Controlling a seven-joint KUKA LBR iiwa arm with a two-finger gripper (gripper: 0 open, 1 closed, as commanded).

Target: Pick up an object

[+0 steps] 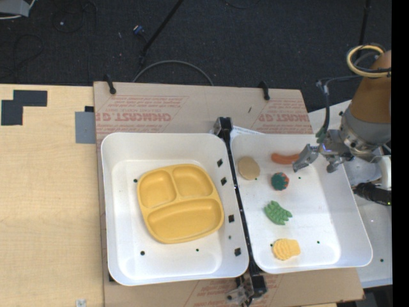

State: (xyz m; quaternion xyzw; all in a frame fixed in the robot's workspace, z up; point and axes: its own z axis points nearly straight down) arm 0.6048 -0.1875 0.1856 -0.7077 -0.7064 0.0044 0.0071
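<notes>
Arm [369, 104] comes in from the right, wrist over the far right edge of the right bin [358, 235]. Gripper [318, 160] hangs above the bin's far right area, fingers spread apart with nothing between them. One fingertip [301, 162] sits just right of the orange carrot-shaped piece [285, 158]; can't tell if it touches.

Right bin contents, all loose on the floor:
- orange carrot-shaped piece, far centre, lying roughly left-right
- tan round item [249, 167], far left, near the divider between bins
- dark green round toy with a red spot [279, 181], just near of the carrot piece, close to the gripper
- green leafy toy [278, 212], mid bin
- yellow ridged toy [285, 249], near side of the bin

All five are apart from each other.

Left bin [121, 235] holds a yellow three-compartment plate [180, 202], rotated a bit, compartments bare.

Both bins sit on a cardboard sheet [192, 110] with printed lettering, on a light wood bench [45, 203]. Dark floor with cables [172, 69] beyond the far edge.
</notes>
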